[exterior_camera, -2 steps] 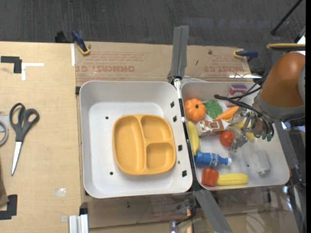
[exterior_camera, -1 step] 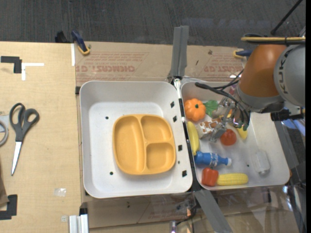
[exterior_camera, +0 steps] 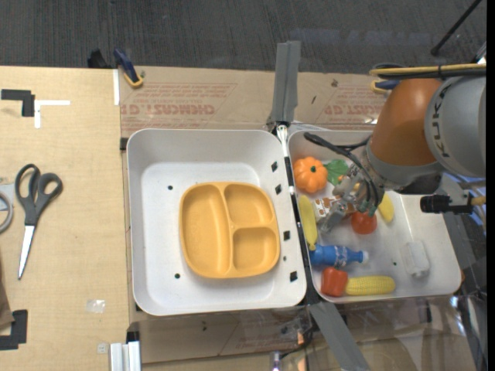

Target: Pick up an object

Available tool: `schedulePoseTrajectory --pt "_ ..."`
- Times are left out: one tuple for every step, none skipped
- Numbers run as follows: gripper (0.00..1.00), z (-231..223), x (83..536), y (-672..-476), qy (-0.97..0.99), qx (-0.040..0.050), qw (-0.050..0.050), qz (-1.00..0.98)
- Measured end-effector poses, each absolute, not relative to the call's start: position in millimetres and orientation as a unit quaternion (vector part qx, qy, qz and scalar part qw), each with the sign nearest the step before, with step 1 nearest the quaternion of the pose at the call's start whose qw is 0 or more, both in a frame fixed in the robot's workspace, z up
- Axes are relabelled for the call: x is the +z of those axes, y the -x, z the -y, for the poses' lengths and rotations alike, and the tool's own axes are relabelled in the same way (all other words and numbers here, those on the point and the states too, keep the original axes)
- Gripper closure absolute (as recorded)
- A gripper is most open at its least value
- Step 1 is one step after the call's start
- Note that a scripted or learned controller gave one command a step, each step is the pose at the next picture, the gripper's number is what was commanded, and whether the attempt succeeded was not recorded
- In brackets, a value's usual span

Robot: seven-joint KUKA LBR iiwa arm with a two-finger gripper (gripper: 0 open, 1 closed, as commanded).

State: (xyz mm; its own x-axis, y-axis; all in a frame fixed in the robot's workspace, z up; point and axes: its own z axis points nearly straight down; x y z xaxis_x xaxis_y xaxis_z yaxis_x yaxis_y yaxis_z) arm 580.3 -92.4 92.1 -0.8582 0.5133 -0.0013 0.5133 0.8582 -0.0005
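Arm (exterior_camera: 433, 122) comes in from the right, orange band above the wrist, and sits over the right bin (exterior_camera: 441, 273). Gripper (exterior_camera: 344, 203) is low in that bin's upper-left part, in the middle of the toy clutter. Fingers' state: cannot tell, they are small and lost against the objects around them. No object visibly between them.

Right bin contents:
- orange pumpkin (exterior_camera: 310, 174) at upper left, near the divider, just left of the gripper
- green leafy piece (exterior_camera: 337, 168) just right of the pumpkin, partly under the wrist
- red tomato (exterior_camera: 363, 222) just below and right of the gripper; touching or not, can't say
- yellow piece (exterior_camera: 385, 209) right of the tomato
- yellow banana-like piece (exterior_camera: 308, 221) along the left wall, below the pumpkin
- blue bottle (exterior_camera: 337, 256) lying on its side, lower left
- red cup (exterior_camera: 333, 282) at the bottom-left corner
- corn cob (exterior_camera: 370, 286) lying flat just right of the red cup, along the bottom wall
- clear or white item (exterior_camera: 417, 258) at right, well apart from the rest; hard to identify

Left bin (exterior_camera: 147, 230) holds a yellow divided plate (exterior_camera: 230, 229), three compartments, roughly centred.

On the desk (exterior_camera: 62, 230) left of the bins: scissors (exterior_camera: 32, 207), well apart from both bins.
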Motion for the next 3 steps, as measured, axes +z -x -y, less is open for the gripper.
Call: schedulePoseTrajectory --pt "0.00 98.5 92.7 -600.1 -0.370 -0.0004 0.002 -0.929" --pt "1.00 98.1 102.6 -600.6 -0.369 -0.0014 0.002 -0.930" --pt "1.00 45.4 191.9 -617.8 -0.408 -0.0006 0.001 -0.913"
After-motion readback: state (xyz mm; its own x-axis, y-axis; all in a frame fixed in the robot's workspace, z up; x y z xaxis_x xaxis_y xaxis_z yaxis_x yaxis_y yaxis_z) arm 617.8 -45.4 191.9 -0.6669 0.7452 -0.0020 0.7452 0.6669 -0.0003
